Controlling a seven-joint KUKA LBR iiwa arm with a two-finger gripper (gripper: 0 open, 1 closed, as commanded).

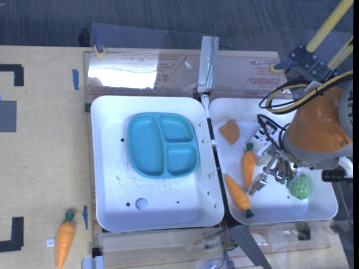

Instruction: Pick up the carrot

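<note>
While hand (259, 182) hovers, carrot (248, 168) lies just beside its fingertips.

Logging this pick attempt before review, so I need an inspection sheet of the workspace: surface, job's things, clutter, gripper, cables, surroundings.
Surface: wooden bench bearing the left bin and right bin, side by side.
Job's things: two carrots in the right bin, an upright carrot and a slanted carrot near the divider; a third carrot lies on the bench outside the bins.
Clutter: blue divided plate in the left bin; tan wedge and green bumpy item in the right bin.
Gripper: gripper low over the right bin, just right of the upright carrot; no carrot seen between its fingers.
Cables: black and yellow cables looping above the wrist.
Surroundings: blue tape marks on the bench.
</note>
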